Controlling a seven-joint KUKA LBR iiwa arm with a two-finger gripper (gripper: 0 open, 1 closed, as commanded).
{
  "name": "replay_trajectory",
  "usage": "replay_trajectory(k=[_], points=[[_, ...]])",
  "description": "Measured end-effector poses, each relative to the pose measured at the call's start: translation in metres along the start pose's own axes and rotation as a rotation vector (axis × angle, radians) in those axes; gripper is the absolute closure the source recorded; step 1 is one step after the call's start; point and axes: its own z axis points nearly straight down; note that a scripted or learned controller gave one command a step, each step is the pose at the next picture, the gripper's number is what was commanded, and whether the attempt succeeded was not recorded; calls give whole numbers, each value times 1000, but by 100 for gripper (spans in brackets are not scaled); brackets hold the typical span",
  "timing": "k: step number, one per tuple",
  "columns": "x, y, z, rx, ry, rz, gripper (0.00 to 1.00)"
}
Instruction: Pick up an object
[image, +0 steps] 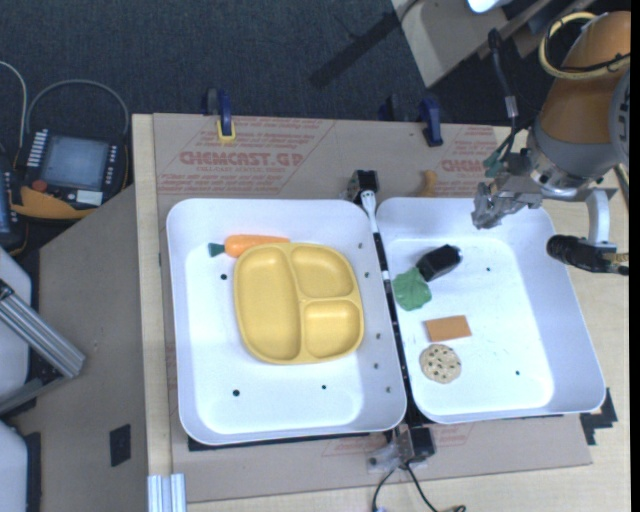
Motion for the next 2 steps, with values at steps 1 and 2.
replay_trajectory(k=[1,2], points=[[0,0,10,9,2,0,100],[51,-13,14,11,5,-4,100]])
